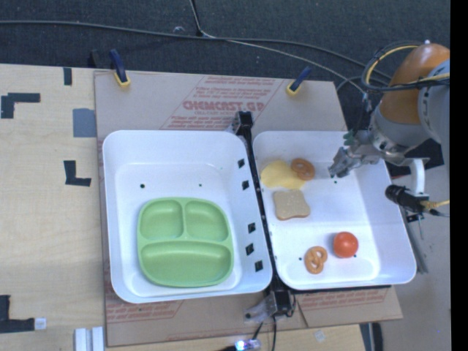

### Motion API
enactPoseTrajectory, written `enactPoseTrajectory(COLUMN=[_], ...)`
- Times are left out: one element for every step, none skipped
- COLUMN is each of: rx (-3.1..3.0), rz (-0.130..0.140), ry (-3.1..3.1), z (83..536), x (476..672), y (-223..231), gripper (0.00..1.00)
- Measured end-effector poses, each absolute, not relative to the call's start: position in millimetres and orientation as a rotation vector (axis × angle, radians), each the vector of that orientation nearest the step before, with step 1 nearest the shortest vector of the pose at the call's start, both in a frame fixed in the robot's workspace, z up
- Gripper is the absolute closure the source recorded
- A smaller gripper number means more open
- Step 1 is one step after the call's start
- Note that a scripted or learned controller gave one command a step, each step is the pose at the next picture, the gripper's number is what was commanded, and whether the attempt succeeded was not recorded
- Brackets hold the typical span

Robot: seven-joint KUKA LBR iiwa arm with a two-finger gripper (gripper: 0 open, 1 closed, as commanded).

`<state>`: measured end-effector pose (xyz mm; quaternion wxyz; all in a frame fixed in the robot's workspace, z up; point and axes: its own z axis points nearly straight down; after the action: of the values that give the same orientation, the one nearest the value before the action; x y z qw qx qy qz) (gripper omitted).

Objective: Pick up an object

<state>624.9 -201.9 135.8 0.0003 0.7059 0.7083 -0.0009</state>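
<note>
Bench surface carries two shallow white bins side by side on a brown cardboard sheet (219,104), which is fixed at its far edge by two blue-and-yellow clamps (118,70).

Camera view, left bin (121,152): it holds one green divided plate (185,241) with three compartments, lying flat toward the near side of the bin.

Camera view, right bin (391,210): five items lie on its floor. A yellow, rounded piece (279,174) sits at the far left, close to the divider between the bins. A small brown ring-shaped pastry (303,169) touches its right edge. A slice of toast (291,205) lies just in front of the yellow piece. Nearer the front wall, a pretzel (316,259) lies just beside a red tomato (346,244), the tomato to the right and slightly farther back.

Arm: the grey arm with its orange band (417,75) enters from the right. The gripper (341,165) is low over the far part of the right bin, to the right of the ring-shaped pastry and apart from it. Nothing is seen between its fingers; whether they stand wide or narrow cannot be told at this angle. All five items rest on the bin floor.

Dark cables (219,39) run across the dark floor beyond the bench.
</note>
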Motion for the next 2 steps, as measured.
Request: enactPoseTrajectory(rx=[2.218, 2.218], rz=[0.002, 0.002], ry=[2.222, 2.219], z=[178, 229], x=[625.1, 616.9], y=[-199, -202], gripper=[1.0, 1.0])
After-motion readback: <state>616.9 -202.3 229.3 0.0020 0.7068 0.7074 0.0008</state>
